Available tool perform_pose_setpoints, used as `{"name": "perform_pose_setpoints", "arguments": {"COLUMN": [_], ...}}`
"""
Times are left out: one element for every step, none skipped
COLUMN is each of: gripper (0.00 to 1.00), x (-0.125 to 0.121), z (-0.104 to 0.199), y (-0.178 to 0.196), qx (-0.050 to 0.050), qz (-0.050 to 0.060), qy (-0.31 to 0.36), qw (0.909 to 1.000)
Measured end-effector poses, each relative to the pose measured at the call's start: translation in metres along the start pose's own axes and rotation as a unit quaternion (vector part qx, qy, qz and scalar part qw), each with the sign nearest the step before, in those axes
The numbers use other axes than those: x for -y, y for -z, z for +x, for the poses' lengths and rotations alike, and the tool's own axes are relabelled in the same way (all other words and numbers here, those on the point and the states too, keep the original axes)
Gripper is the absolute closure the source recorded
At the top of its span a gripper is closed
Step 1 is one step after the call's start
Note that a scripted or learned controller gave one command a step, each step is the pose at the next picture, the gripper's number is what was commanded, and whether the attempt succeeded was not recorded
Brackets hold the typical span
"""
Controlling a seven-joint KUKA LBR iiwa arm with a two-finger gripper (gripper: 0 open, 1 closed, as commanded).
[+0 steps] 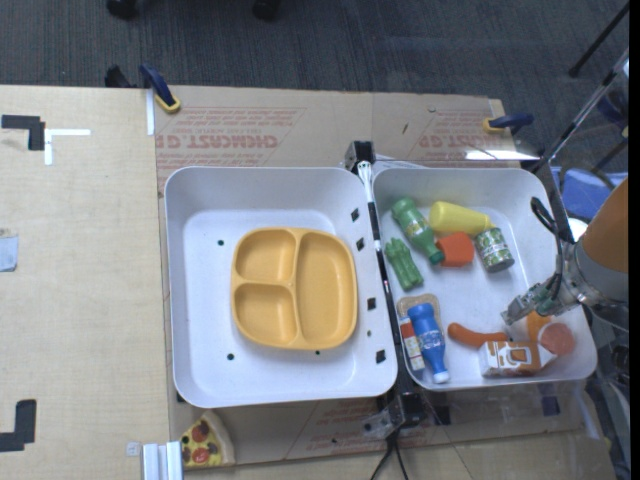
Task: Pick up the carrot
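The two white bins sit side by side, the left bin (190, 268) bearing a yellow divided plate (296, 289). The grey arm (600, 258) is cut off at the right edge, and its gripper (527, 306) hangs low over the right bin (455, 180), near the bin's right side (too blurred to tell whether it is open or closed). The carrot (466, 335) lies near the front of the right bin, left of the gripper and apart from it. Its long axis runs roughly left to right. Its right end meets a small carton (506, 358), so which end is the tip is unclear.
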State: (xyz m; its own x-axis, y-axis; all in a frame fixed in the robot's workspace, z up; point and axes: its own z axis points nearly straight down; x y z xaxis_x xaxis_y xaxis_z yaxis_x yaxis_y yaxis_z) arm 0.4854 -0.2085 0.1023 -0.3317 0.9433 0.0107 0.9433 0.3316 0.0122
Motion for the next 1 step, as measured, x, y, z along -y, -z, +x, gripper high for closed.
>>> {"name": "perform_pose_setpoints", "arguments": {"gripper": [1.00], "x": [-0.0103], "z": [0.0478], "y": [-0.0111], "qx": [0.005], "qz": [0.005], "qy": [0.107], "qw": [0.9942]}}
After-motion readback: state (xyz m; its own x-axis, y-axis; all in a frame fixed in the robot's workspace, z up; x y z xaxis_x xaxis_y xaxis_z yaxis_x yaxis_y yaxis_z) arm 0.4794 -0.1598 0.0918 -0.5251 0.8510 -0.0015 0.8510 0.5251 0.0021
